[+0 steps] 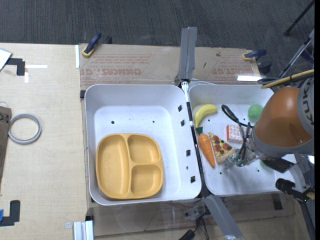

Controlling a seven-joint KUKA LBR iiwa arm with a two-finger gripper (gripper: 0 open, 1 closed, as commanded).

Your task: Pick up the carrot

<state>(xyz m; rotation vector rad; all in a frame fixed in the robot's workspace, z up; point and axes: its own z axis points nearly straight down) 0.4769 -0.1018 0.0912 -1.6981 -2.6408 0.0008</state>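
Observation:
The orange carrot (205,148) lies in the right bin (235,184) against its left wall, its green top pointing toward the banana. My gripper (239,160) hangs low in the same bin, a short way right of the carrot and just past the pizza slice (220,147). The arm's orange band and grey wrist cover most of it from above. Nothing shows between the carrot and the gripper but the pizza slice.
A yellow banana (204,112), a red-and-white box (234,133) and a green ball (255,111) share the right bin. A yellow divided plate (129,165) sits in the left bin (135,100). A tape roll (22,128) lies on the bench at far left.

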